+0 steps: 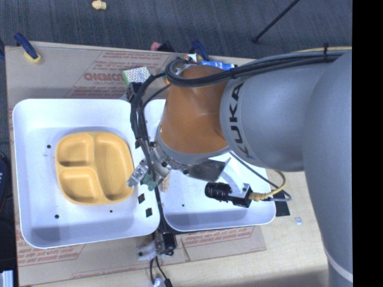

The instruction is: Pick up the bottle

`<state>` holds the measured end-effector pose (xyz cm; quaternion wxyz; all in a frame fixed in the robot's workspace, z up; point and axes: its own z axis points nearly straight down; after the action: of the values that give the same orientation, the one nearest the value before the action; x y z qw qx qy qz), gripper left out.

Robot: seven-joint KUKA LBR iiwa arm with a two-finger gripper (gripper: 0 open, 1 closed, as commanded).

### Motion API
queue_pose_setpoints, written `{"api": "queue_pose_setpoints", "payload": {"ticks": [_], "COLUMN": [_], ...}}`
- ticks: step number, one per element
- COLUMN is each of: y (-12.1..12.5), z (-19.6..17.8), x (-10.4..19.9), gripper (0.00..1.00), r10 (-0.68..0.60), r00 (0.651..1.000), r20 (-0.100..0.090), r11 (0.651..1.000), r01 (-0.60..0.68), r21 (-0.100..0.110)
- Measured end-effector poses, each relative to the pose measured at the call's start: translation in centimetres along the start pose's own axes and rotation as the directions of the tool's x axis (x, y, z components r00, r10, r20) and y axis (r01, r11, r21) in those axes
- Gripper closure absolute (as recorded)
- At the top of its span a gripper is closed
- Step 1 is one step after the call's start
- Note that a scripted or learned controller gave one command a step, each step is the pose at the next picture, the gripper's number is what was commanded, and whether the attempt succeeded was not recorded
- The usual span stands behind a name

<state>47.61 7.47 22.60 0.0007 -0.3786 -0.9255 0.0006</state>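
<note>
My gripper [143, 177] hangs low over the seam between the two white bins, at the right edge of the yellow plate [93, 166]. A small tan piece [163, 185] shows just right of the gripper; I cannot tell what it is. The orange wrist band [191, 115] and the grey arm [281, 112] hide most of the right bin [203, 223].
The yellow three-part plate lies in the left bin [36, 220]. A black connector with a yellow cable [230, 193] sits over the right bin's front. A blue item [210, 64] and a patterned card [136, 75] lie behind the bins on the cardboard.
</note>
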Motion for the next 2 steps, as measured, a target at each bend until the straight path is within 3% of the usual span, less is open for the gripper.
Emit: {"api": "queue_pose_setpoints", "payload": {"ticks": [1,2], "y": [1.7,5.1], "z": [-3.6,-0.4], "x": [1.7,5.0], "gripper": [1.00,1.00], "r10": [-0.250,-0.372], "r00": [0.968,0.928], "r20": [0.002,-0.001], "r11": [0.968,0.928], "r01": [0.250,0.372], "r21": [-0.001,0.001]}}
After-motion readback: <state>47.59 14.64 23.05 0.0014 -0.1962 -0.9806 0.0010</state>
